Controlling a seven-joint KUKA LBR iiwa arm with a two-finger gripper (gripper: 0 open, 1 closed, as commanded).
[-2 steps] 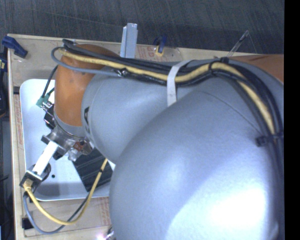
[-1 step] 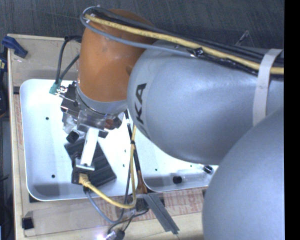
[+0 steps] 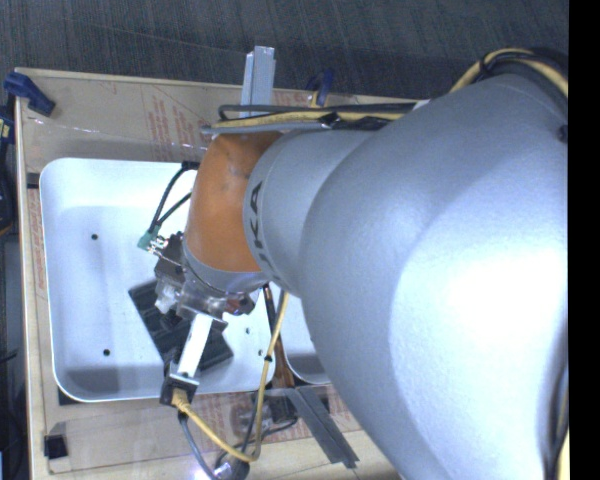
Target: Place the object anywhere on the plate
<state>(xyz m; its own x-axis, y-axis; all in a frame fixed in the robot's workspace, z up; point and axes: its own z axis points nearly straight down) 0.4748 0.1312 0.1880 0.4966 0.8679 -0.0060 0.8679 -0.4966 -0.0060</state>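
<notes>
The grey arm with its orange band (image 3: 225, 208) reaches over the left white bin (image 3: 80, 228) and covers much of the view. My gripper (image 3: 180, 328) hangs low over the bin's near right part. A dark, flat shape (image 3: 148, 303) sits right under and beside the wrist, against the bin floor. I cannot tell whether this shape is the object, the plate, or part of the gripper body. A white bar (image 3: 190, 353) juts from the wrist toward the bin's front wall.
A corner of the right bin (image 3: 305, 370) peeks out below the arm. Black and yellow cables (image 3: 265, 368) hang from the wrist. Blue clamps (image 3: 25, 90) grip the bench's wooden frame at the far left. The left half of the left bin floor is bare white.
</notes>
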